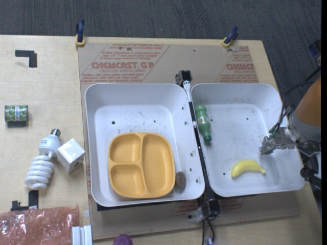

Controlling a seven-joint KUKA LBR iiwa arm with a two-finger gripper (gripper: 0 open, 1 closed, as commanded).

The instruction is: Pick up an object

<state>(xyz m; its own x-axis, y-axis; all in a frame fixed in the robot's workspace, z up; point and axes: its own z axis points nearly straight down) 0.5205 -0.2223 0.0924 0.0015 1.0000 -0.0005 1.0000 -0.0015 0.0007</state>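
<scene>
A small yellow plastic banana (248, 168) lies on the floor of the right-hand shallow white bin (232, 190), near its front right corner, with its curved back turned toward the bin's rear. Nothing touches it. A green plastic bottle (203, 122) lies flat in the same bin, well apart from the banana, close against the left wall and pointing roughly front to back.

The two-finger metal gripper (266, 148) is seen low inside the right bin, just beside the banana on its rear right side but apart from it. No object is seen between the jaws; whether they are spread or closed cannot be told from this angle. The grey arm with its orange band (311, 103) enters over the bin's right rim.

In the left-hand shallow white bin (92, 137) a yellow-orange three-compartment plastic plate (142, 164) rests toward the front. A small brown rounded object (180, 181) sits touching the plate's front right edge.

Both bins stand on a brown board marked with red lettering (127, 60), clamped at its rear corners to the pale wooden worktop (41, 86). On the worktop, left of the bins, a white spiral light bulb (42, 166) lies just beside a small white cube (71, 155), and a green cylindrical can (16, 114) lies farther back. A pinkish-red mesh patch (38, 226) is seen at the front left corner.
</scene>
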